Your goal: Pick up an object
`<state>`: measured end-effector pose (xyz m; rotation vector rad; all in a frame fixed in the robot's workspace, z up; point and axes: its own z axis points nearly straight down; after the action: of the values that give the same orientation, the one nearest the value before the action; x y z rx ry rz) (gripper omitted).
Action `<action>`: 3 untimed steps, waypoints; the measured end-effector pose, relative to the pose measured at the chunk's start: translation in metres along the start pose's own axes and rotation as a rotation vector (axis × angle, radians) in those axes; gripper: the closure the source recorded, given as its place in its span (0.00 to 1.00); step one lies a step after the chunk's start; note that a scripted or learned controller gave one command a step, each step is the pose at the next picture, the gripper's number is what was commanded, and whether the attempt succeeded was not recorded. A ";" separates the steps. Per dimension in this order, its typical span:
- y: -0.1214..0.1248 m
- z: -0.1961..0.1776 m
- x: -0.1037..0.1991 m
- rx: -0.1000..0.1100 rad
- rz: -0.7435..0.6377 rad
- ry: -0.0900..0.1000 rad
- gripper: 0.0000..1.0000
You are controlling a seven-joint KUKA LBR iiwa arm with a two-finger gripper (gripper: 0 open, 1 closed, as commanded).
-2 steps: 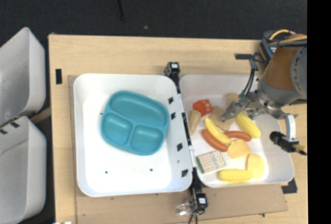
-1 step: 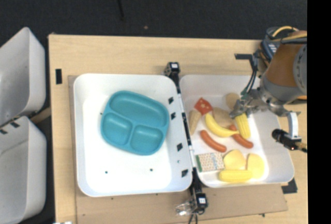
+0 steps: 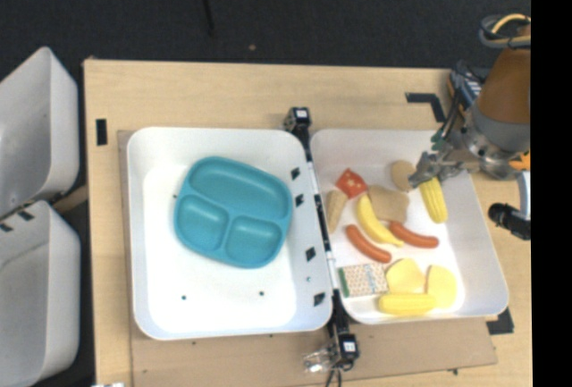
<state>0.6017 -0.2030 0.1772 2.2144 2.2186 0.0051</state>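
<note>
- We see the arm (image 3: 502, 99) reach in from the right of the frame, its claw (image 3: 427, 169) low over the upper part of the right bin (image 3: 483, 282).
- The claw sits just beside a corn cob (image 3: 433, 198) and a tan round piece (image 3: 401, 172); whether it is clenched, released or grasping anything we cannot tell from this angle.
- Play food crowds the right bin: a red piece (image 3: 350, 183) at upper left, a banana (image 3: 371, 220) slanting through the middle, and a tan bread-like piece (image 3: 390, 202) beside it.
- Two sausages lie lower: one (image 3: 367, 243) left of centre, the other (image 3: 414, 237) to its right, below the corn cob.
- Along the bin's lower edge we see a small patterned packet (image 3: 362, 279) and a cluster of yellow pieces (image 3: 413, 287).
- The left bin (image 3: 156, 287) carries a teal divided plate (image 3: 234, 211), lying flat near its centre.
- Both bins rest side by side on the light wooden counter (image 3: 197, 90), which fills the middle of the frame.
</note>
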 end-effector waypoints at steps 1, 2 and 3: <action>0.012 -0.055 -0.001 -0.001 -0.001 0.000 1.00; 0.013 -0.064 -0.001 0.004 -0.004 0.001 1.00; 0.004 -0.074 0.049 0.006 -0.003 0.003 1.00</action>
<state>0.6048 -0.1541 0.2514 2.2152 2.2272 0.0013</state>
